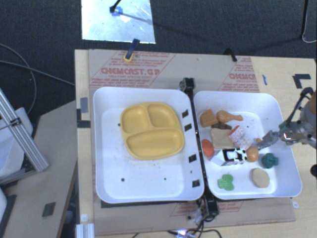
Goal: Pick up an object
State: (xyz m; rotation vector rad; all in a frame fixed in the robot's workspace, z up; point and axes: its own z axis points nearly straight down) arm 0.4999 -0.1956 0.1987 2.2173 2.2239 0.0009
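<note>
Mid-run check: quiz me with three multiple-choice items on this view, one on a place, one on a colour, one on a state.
1. Where does the yellow divided plate lie?
A. left bin
B. right bin
C. on the bench outside both bins

2. What colour is the broccoli-shaped toy near the right bin's front edge?
A. red
B. green
C. blue

3. Where is the gripper?
A. over the left bin
B. over the right bin
C. off the bench

Key: 1 A, it fills that bin's middle. 2 B, it looks plainly green. 3 B, it reaches over the toys from the right.

Bench [163,66] with two white bins [143,185]
</note>
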